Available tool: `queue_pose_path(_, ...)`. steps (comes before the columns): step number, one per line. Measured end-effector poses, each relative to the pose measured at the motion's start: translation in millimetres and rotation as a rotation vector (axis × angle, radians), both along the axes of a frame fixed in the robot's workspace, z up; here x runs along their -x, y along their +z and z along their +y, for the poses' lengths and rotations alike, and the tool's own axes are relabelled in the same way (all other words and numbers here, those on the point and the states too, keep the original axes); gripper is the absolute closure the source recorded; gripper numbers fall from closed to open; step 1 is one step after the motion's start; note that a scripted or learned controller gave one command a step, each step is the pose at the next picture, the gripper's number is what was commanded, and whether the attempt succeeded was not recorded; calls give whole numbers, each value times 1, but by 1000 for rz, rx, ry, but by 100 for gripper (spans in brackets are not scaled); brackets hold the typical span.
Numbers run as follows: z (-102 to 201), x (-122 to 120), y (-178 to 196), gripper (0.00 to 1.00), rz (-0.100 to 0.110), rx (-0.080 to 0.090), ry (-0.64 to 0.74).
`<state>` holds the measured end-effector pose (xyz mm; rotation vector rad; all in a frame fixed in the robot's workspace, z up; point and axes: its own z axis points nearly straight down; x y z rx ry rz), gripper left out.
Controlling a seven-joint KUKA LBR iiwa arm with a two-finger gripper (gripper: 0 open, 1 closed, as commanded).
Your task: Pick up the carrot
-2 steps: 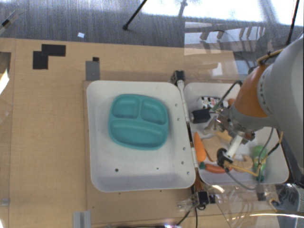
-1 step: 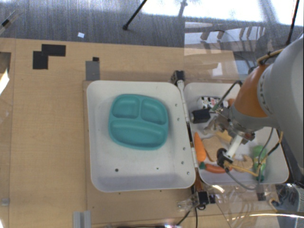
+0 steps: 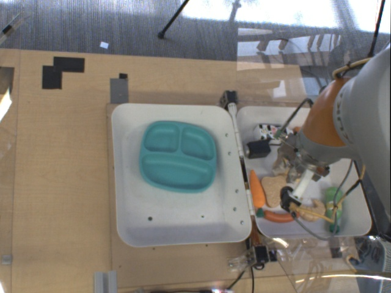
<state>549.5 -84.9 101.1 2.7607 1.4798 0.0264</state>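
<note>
One carrot (image 3: 257, 189) lies in the right-hand bin (image 3: 353, 215) against the wall nearest the other bin, long axis parallel to that wall, just view-left of the claw (image 3: 297, 174), whose opening cannot be determined.

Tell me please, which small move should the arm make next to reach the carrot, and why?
Probably shift the hand a little toward the left wall of the right bin, until it is over the carrot. The carrot lies along that wall, and the hand is to its right in the view, so lowering now would likely miss it.
</note>
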Motion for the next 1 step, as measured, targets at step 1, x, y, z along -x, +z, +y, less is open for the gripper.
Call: queue_pose_path(1, 104, 0, 86, 100, 7, -7, -219)
